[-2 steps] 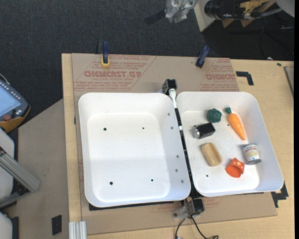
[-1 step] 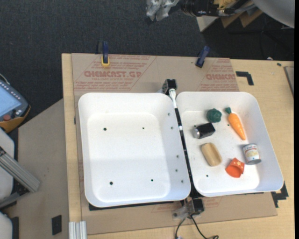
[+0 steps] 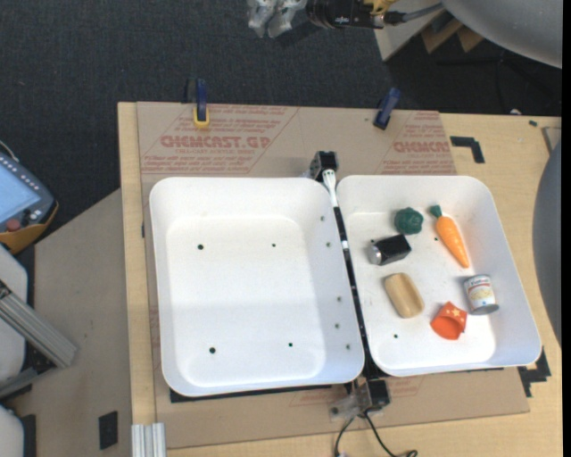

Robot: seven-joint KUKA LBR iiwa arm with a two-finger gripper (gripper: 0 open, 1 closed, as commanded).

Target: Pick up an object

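Dark floor backs the gripper (image 3: 272, 15), which hangs well above the bins; we cannot tell whether it is open or shut. Every pickable thing lies in the right bin (image 3: 513, 268). We judge the tan block (image 3: 403, 294) the best target, as it has room around it. The can (image 3: 480, 294) and carrot (image 3: 451, 239) sit nearer the wall.

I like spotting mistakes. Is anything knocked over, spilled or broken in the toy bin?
Nothing looks spilled or broken. The little can lies tipped on its side near the right bin's edge, and the black cylinder lies on its side too. The carrot, the tan block, the green piece and the orange piece lie loose but apart.
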